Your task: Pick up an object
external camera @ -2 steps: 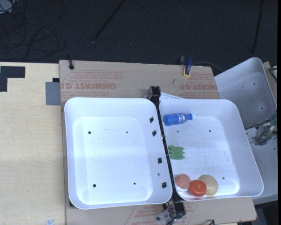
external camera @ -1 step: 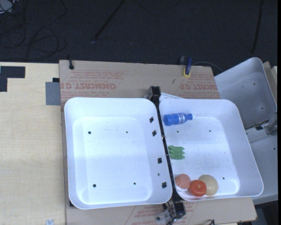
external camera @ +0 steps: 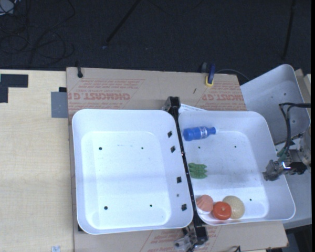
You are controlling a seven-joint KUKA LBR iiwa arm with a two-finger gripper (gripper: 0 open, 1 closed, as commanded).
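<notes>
Two shallow white bins sit side by side on the desk [external camera: 26, 156], resting on a sheet of printed cardboard [external camera: 147, 91]. The left bin [external camera: 86, 127] shows only its bare floor with a few small dark holes. The right bin [external camera: 252, 122] holds four things. A blue bottle [external camera: 199, 133] lies on its side near the far left corner, close to the black divider [external camera: 181, 156] between the bins. A small green object [external camera: 197, 170] lies nearer the middle, just beside that divider. In the near corner, three round pieces touch in a row: a pinkish one [external camera: 204, 202], a red one [external camera: 221, 210] and a pale tan one [external camera: 234, 206]. The hand [external camera: 277, 168] sits at the right rim of the right bin, well apart from all of them; whether it is spread or closed cannot be told, and nothing is seen in its grasp.
</notes>
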